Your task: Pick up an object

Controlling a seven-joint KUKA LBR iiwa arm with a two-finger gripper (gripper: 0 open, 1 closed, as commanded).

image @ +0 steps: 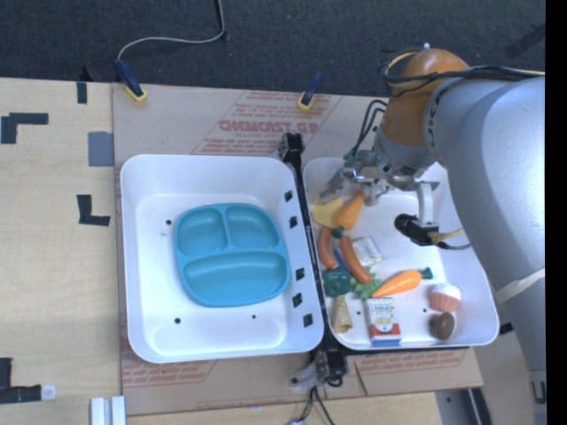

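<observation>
So the landmark here is the blue divided plate, sitting alone in the left bin. Everything else is off to the plate's right in the right bin. The gripper hangs over the far end of that bin, right above a yellow-orange toy vegetable, close enough that it looks like it's touching, but I honestly can't tell how the jaws stand or whether anything's between them. Nearer than that, just right of the plate, are two orange sausages, a green piece and a carrot. Further right and toward the near edge: a small carton, a cupcake-looking thing and a brown lump.
</observation>
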